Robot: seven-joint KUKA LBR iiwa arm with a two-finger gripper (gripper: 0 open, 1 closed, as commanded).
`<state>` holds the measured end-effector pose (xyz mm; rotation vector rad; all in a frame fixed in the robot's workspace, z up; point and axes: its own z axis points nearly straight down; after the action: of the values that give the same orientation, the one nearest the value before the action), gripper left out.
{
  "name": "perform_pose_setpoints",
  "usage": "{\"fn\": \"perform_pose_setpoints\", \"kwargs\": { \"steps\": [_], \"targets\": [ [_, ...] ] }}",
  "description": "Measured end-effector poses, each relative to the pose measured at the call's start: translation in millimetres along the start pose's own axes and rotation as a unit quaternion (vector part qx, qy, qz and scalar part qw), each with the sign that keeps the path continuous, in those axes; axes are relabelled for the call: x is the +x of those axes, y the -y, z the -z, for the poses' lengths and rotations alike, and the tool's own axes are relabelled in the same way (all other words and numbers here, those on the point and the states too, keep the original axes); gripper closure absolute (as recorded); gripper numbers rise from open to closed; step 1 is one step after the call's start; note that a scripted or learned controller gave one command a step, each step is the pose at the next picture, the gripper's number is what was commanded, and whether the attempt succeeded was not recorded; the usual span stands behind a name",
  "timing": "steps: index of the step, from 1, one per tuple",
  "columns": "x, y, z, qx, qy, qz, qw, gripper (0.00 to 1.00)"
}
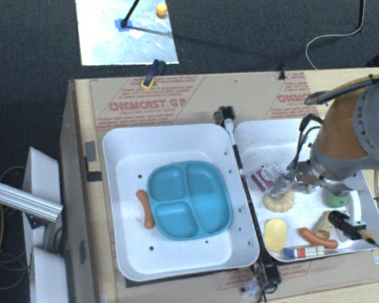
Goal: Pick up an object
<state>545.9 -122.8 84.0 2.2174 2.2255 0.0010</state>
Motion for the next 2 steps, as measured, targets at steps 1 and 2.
{"fn": "perform_pose_setpoints", "kwargs": {
  "steps": [1,2],
  "targets": [
    [22,10,0,0.000,0.000,0.000,1.0000,0.00],
    [27,-47,1,-0.001,0.000,0.000,1.0000,0.00]
  ]
}}
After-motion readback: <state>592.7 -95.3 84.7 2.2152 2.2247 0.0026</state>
